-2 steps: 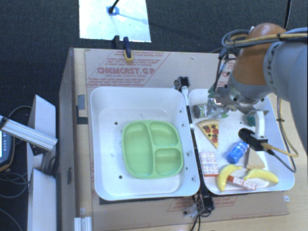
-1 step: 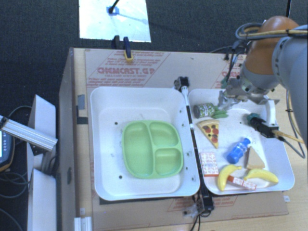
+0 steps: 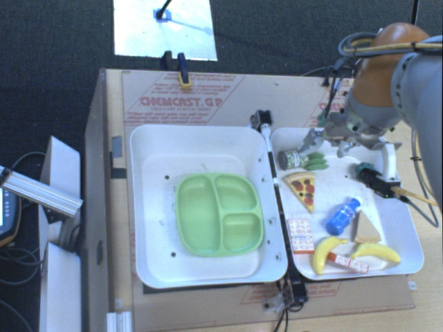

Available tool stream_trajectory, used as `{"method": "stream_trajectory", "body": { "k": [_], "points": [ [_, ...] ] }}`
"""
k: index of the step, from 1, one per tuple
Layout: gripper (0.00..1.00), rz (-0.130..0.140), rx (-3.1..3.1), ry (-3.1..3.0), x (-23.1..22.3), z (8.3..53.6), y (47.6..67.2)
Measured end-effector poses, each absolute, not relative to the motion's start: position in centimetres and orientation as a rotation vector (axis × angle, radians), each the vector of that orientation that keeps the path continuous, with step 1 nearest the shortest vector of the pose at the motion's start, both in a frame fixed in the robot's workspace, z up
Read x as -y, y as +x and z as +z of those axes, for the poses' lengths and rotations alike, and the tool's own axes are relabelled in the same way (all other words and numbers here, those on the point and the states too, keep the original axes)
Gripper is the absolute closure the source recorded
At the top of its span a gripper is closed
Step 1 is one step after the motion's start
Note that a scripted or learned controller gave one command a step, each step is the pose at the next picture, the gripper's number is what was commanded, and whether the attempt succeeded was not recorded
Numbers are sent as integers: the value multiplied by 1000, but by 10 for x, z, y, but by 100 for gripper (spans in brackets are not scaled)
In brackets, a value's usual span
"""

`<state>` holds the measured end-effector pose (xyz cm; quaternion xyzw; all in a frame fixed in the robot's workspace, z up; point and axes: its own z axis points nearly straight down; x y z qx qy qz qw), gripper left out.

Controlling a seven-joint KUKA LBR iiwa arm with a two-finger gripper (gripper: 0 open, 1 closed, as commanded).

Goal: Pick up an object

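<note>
The grey arm (image 3: 408,75) with its orange band is reaching in from the right and hanging over the far end of the right bin (image 3: 415,244). Its gripper (image 3: 309,144) is pointing down and to the left, toward the far left corner of that bin, and it is sitting just above a small bottle (image 3: 293,160) lying on its side with a green bunch (image 3: 316,161) right beside it. Whether the gripper is touching the bottle or only hovering close over it is hard to tell from this angle, and the view is too coarse to say how the gripper is set. Nearer the camera in the same bin, a pizza slice (image 3: 303,189) is lying just below the bottle, a blue bottle (image 3: 342,217) is lying tilted toward the middle, and a tan wedge (image 3: 367,231) is resting beside it. A small red and white card (image 3: 300,234) is lying near the bin's left wall. Along the near edge, two bananas (image 3: 353,252) are lying with a red and white tube (image 3: 348,262) across them. The left bin (image 3: 149,185) is holding a green divided plate (image 3: 219,214), which is lying flat near its middle. Both bins are sitting side by side on a cardboard sheet (image 3: 187,99).
</note>
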<state>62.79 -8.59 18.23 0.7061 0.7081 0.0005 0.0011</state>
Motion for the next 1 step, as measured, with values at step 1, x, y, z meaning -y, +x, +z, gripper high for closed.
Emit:
{"method": "stream_trajectory", "body": {
  "k": [1],
  "points": [
    [0,9,-2221,2210,82,122,671]
  ]
}}
